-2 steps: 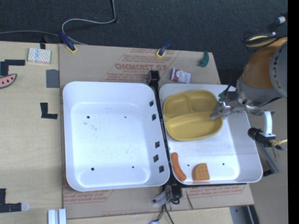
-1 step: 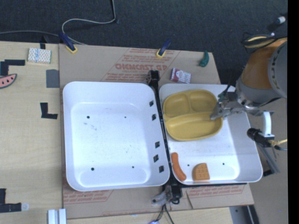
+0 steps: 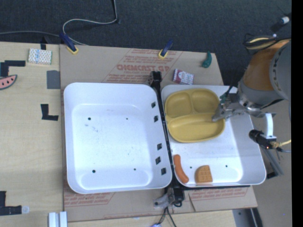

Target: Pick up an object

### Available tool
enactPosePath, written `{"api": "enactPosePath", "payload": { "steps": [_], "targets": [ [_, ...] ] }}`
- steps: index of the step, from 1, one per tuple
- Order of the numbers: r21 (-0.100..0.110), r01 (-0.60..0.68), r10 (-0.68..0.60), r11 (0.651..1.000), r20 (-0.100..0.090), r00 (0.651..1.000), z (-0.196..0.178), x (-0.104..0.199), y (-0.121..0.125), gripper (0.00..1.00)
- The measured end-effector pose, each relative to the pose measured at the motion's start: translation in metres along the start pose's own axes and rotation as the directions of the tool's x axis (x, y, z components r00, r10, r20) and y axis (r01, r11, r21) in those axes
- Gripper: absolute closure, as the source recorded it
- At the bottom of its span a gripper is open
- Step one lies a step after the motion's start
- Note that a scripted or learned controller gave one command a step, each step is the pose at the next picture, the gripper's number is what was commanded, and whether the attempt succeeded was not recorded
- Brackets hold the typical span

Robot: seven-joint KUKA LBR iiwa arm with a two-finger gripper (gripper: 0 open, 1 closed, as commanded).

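Nearest the camera, along the bench's front edge, a dark clamp (image 3: 166, 201) sits below the seam between the two bins. Just behind it, in the front of the right bin (image 3: 246, 169), lie an orange sausage-shaped piece (image 3: 180, 169) and a small tan waffle-like square (image 3: 204, 174), close together but apart — both well forward of the gripper and toward the left of it.

The gripper (image 3: 219, 115) is down over the right rim of the yellow divided plate (image 3: 191, 115), which fills the back half of the right bin. Its metal fingertips appear to rest on or just above the plate's edge, where the divider meets the rim; the tips are small and blurred, so I cannot tell whether the jaws are apart or together, or whether the plate's rim is between them. The grey arm (image 3: 265, 89) with its orange band rises to the right of them.

The left bin (image 3: 75, 126) lies well to the left of the jaws, past the dark clips along the shared wall.

Beyond the jaws, on the cardboard sheet (image 3: 118, 65), a small red-and-white packet (image 3: 182, 76) lies behind the plate, a teal piece (image 3: 207, 59) sits further back, and two yellow-and-blue clamps (image 3: 165, 50) pin the far edge. A cable (image 3: 90, 21) loops over the dark floor behind.
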State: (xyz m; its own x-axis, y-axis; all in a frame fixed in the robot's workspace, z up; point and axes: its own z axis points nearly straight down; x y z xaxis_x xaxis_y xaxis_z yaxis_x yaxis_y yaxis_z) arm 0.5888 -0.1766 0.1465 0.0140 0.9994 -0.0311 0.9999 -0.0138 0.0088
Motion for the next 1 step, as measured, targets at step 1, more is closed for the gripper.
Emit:
{"api": "enactPosePath", "payload": {
  "steps": [1],
  "targets": [
    [0.004, -0.001, 0.001, 1.000, 0.001, 1.000, 0.0066, -0.0014, 0.0055, 0.00]
  ]
}}
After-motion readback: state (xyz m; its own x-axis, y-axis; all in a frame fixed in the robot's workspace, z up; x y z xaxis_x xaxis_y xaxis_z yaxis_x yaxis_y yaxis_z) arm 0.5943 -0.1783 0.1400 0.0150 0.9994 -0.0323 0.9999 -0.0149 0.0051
